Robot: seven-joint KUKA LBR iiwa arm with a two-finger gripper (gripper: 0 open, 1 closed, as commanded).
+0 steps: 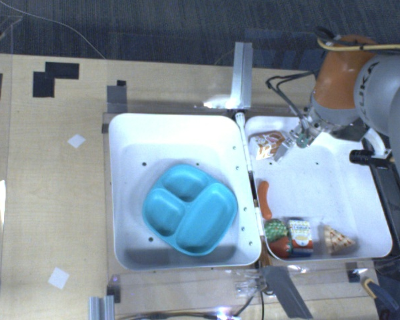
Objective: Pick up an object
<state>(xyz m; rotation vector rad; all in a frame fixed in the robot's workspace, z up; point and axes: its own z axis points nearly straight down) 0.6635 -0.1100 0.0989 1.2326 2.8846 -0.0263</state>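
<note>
- The claw [300, 137] hangs over the right bin's [333, 179] far left corner; I cannot tell its grip.
- A snack packet [267, 145] lies just left of it, against the bin wall.

1. No words, numbers or brand names are legible anywhere.
2. The small carton [301, 234] at the lower right of the frame has a printed label, too small to read.
3. The packet [267, 144] at upper centre-right shows printing, too blurred to read.
</note>
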